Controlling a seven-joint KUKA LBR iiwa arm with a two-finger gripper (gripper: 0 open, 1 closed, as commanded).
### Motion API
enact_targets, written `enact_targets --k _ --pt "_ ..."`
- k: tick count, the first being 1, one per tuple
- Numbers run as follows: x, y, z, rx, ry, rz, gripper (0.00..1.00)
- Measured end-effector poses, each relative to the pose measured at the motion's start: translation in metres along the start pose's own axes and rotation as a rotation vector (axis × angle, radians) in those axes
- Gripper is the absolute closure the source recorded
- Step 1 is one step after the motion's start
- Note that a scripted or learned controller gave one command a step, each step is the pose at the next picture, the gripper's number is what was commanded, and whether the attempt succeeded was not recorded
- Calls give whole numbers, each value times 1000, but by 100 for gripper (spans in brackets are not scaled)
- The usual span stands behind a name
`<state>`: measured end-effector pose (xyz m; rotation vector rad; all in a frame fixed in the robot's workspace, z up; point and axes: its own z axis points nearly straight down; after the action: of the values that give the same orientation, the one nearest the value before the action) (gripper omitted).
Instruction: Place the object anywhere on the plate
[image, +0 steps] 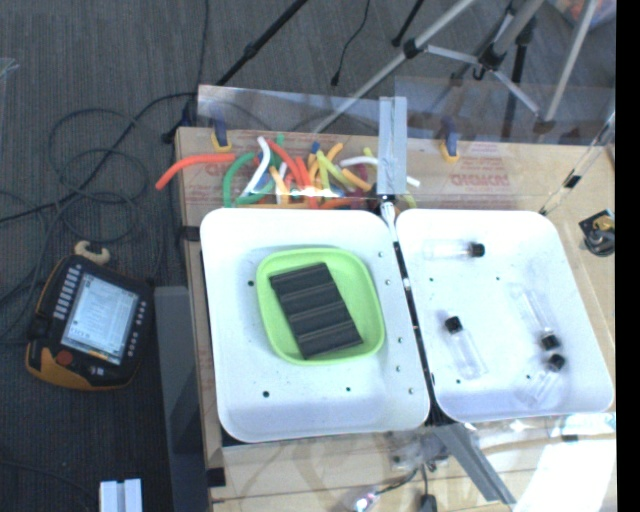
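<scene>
A dark ribbed block (315, 310) lies flat on the green plate (267, 300), covering much of the plate's floor and running at a slant from the plate's far-left to its near-right. The plate sits in the middle of the left white bin (240, 400). If this block is the object meant, the placing step looks done: it rests wholly inside the plate's rim and nothing is touching it.

To the right of the plate, past the seam between the bins, the right white bin (500, 395) holds several clear vials with black caps. One vial (455, 249) lies level with the plate's far edge. A second vial (462, 345) lies level with the plate's near half. Two more vials (540, 320) lie well to the right of the plate, and being clear they are hard to tell apart.

If one of the vials is the object instead, the task stands at its start. The next move would call for a descent over one vial, a grip across its narrow body, and a carry leftward to the bare green margin beside the block.

How far open the gripper is, whether it has hold of anything, and how the arm is posed, I cannot tell from this view.

Beyond the plate, behind the left bin, a bundle of coloured tubes (290, 175) lies on the bench.
</scene>
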<state>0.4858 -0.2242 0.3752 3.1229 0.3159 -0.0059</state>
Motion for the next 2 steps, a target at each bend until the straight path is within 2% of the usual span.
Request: enact_targets --k 1,2 --pt "0 0 -58 -2 1 0 0" --pt "0 0 -13 1 -2 1 0"
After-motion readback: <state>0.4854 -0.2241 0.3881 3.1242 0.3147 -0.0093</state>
